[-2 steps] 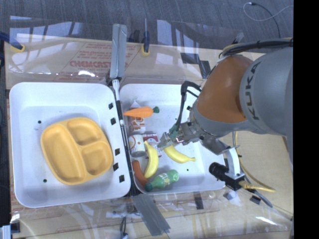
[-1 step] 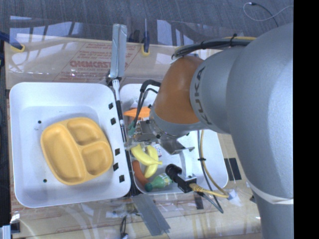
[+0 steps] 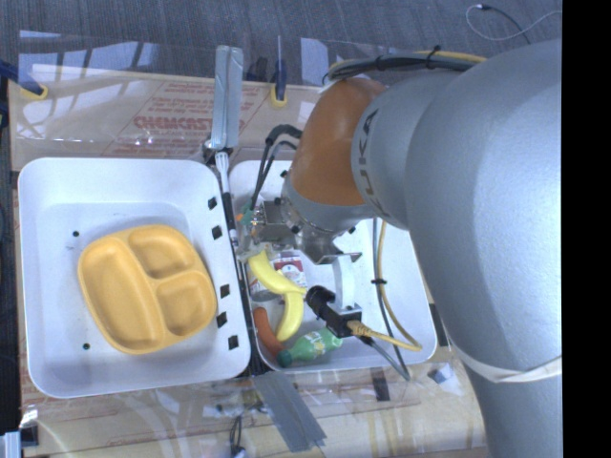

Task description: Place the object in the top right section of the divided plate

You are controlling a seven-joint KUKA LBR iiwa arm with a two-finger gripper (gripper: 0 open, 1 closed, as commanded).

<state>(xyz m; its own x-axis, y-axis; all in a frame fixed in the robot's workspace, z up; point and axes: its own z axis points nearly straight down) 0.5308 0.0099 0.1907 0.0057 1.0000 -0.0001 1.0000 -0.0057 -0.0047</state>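
I've got the arm down over the right bin (image 3: 420,299) because the banana (image 3: 277,289) lies there among clutter, yellow divided plate (image 3: 145,286) waiting in left bin (image 3: 57,218); claw (image 3: 286,241) state unclear.

Robot lab: bench (image 3: 115,113), twin bins (image 3: 38,256).

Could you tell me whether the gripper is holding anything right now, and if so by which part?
It cannot be told: the arm hides the gripper above the banana.
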